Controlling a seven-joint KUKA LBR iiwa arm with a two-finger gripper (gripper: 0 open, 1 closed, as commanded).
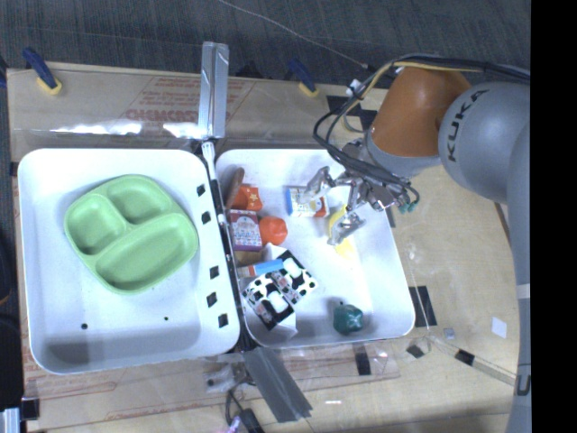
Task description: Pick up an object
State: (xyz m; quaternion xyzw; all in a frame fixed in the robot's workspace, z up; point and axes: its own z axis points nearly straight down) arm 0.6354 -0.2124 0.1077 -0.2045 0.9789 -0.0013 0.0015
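My gripper (331, 207) hangs over the upper middle of the right bin (388, 278), under the orange-banded wrist. Its fingers stand open, one fingertip (316, 186) toward the back and one toward the front. A small blue-and-orange packet (300, 202) lies just left of the gripper. A yellow piece (343, 243) lies right at the front fingertip; nothing sits between the fingers. Along the bin's left side are a red packet (243, 232), an orange ball (274, 231) and a black-and-white patterned box (280, 288). A dark green object (347, 317) rests near the front wall.
The left bin (54, 332) holds a green divided plate (132, 233). A brown and an orange item (243, 194) lie in the right bin's back left corner. A metal bar (214, 88) stands at the divider between the bins. Cables loop off the wrist.
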